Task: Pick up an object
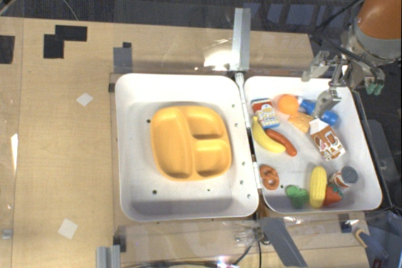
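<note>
My gripper [329, 96] hangs over the back right part of the right bin [367, 154], under the arm's orange band. It sits just above a blue object [328, 116] and an orange fruit [287, 103], and I see nothing held in it. Lower in that bin lie a banana [266, 137], a red sausage [282, 142], a white and brown carton [328, 140], a corn cob [318, 185], a pretzel [270, 177], a green vegetable [297, 196] and a small can [345, 177].
The left bin [132, 185] holds a yellow divided plate [188, 141]. A metal post [241, 41] stands behind the seam between the two bins. A small printed packet [266, 113] lies near the right bin's left wall.
</note>
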Controlling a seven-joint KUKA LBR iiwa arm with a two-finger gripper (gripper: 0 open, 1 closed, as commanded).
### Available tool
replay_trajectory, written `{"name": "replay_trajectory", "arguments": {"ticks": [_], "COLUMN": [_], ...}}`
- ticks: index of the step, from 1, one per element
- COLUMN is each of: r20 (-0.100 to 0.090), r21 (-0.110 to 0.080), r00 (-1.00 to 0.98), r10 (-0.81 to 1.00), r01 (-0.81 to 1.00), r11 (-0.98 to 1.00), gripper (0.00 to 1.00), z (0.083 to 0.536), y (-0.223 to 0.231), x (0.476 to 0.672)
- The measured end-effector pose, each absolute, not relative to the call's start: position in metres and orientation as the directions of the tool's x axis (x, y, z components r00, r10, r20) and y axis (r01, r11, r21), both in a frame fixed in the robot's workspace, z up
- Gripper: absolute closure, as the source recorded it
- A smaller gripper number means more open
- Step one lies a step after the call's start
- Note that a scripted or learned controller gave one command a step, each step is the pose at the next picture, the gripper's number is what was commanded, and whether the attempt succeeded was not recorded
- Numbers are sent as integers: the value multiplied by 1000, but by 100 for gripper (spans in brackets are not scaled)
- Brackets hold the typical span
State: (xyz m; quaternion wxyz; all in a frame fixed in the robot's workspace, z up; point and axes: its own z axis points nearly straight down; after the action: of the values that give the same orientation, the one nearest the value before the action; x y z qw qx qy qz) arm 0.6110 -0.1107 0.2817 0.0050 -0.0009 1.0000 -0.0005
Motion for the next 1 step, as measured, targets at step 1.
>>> {"name": "replay_trajectory", "arguments": {"ticks": [1], "r20": [-4], "r21": [1], "r00": [-939], "r10": [343], "r01": [343], "r11": [939], "gripper": [0], "z": [191], "y": [-97], "x": [579]}}
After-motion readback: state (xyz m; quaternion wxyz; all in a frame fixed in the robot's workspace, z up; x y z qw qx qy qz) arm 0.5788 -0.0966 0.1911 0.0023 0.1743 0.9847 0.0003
